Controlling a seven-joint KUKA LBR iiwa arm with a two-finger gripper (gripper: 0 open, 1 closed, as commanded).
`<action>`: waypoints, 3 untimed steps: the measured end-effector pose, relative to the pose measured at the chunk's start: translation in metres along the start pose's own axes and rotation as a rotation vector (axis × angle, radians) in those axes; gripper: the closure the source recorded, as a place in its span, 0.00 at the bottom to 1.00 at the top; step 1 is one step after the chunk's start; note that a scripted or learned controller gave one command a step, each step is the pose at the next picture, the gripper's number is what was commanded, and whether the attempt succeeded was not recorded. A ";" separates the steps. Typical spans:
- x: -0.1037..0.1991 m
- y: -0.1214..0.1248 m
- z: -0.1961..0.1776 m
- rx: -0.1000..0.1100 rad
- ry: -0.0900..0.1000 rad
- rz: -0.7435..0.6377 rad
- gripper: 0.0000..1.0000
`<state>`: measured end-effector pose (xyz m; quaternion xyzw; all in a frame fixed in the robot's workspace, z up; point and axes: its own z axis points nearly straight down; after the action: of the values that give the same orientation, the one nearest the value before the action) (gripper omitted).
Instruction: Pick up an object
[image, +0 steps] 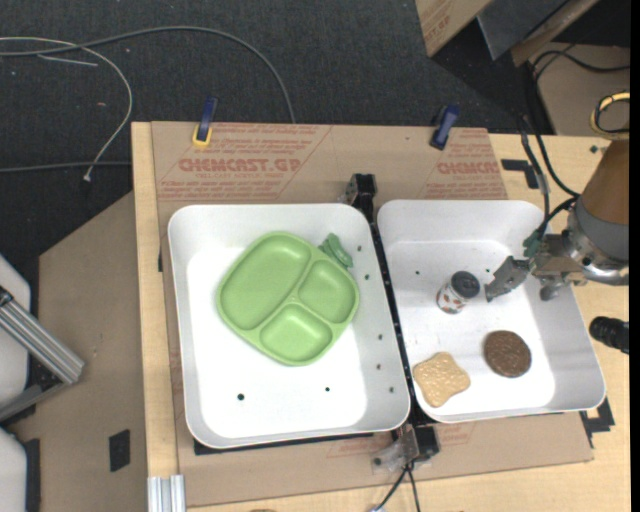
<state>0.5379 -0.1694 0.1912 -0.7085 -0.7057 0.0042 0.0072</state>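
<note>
White plastic bins are sitting side by side on the bench (300, 160), and the arm is reaching in over the right bin (430, 225). The pincer (522, 278) is hanging above that bin's right half with its two dark fingers spread apart and nothing between them. Three candidates are lying below: a small grey-and-red can (459, 291) just to the pincer's left, a brown round cookie (508, 353) nearer the front, and a tan cracker (441, 379) by the front left corner. The left bin (200, 300) is carrying a green divided plate (288, 297) with a small green piece (338, 250) at its upper edge.

The can looks nearest, but it is lying tipped and seems likely to roll away if one finger touches first. The cookie and cracker are lying flat and thin, so the fingers may be closing above them, or scraping the bin floor. A descent off-centre would probably be pushing an item aside rather than catching it.
</note>
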 end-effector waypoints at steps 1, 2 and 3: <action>0.001 0.003 -0.008 -0.015 -0.003 -0.004 0.00; 0.008 0.012 0.045 -0.010 -0.001 -0.006 0.00; 0.006 0.012 0.078 -0.018 -0.004 -0.004 0.00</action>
<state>0.5482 -0.1633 0.1132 -0.7071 -0.7071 -0.0007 -0.0006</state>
